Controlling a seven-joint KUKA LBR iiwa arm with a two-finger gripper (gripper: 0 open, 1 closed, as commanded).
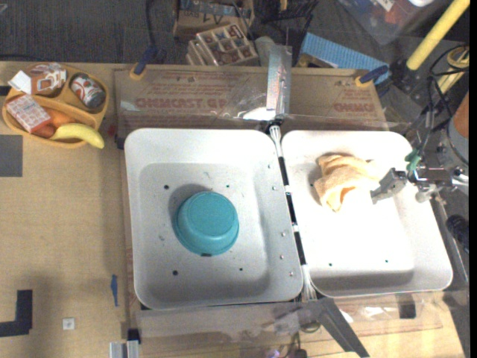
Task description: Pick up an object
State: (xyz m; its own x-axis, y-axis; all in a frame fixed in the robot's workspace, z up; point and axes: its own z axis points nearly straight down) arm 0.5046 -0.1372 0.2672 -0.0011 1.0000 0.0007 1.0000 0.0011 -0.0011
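A crumpled pale yellow and orange cloth-like object (339, 179) lies in the upper middle of the right bin (373, 259). My gripper (387, 185) reaches in from the right edge and hovers just to the right of that object, with a small gap between them. Nothing shows in the gripper. A teal bowl (207, 222) rests upside down in the middle of the left bin (149, 170), far from the gripper.
Cardboard (194, 99) lines the back of the bench behind both bins. A tray of toy food with a banana (56, 110) sits at the far left. Cables and a yellow pole (440, 24) crowd the upper right, near the arm.
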